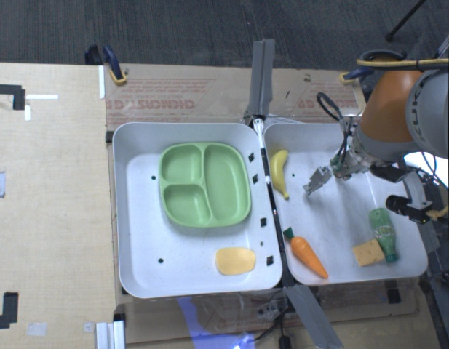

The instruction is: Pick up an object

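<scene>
In the right bin lie a yellow banana by the left wall, an orange carrot at the front, and a tan cheese wedge beside a green bottle at the front right. My gripper hangs over the bin's middle, pointing left and down, to the right of the banana and apart from it. Nothing shows between its fingers.
The left bin holds a green divided plate and a yellow oval piece near its front. A grey divider bar rises behind the bins. The grey and orange arm covers the right bin's back right corner.
</scene>
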Robot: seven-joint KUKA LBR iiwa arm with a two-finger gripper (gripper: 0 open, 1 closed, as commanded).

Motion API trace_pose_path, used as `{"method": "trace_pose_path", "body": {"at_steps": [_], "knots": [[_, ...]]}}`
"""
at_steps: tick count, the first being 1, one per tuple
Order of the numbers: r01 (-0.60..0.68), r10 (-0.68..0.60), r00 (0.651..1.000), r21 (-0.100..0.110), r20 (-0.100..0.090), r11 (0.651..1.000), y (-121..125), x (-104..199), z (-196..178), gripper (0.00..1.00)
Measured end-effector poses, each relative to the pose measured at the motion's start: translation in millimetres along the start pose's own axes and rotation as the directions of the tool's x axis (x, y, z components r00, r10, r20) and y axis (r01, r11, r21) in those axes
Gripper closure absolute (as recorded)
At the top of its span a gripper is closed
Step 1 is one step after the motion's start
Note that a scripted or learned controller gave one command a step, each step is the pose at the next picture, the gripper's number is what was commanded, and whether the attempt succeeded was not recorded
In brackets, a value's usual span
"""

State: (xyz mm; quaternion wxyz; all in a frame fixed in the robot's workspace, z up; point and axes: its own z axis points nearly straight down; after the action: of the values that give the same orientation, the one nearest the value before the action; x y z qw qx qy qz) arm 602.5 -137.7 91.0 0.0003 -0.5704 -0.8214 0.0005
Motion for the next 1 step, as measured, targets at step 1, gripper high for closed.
{"method": "trace_pose_path", "body": {"at_steps": [1], "knots": [[-0.005, 0.005, 1.000, -0.001, 0.001, 1.000, 64.5, 10.3, -0.5, 0.00]]}}
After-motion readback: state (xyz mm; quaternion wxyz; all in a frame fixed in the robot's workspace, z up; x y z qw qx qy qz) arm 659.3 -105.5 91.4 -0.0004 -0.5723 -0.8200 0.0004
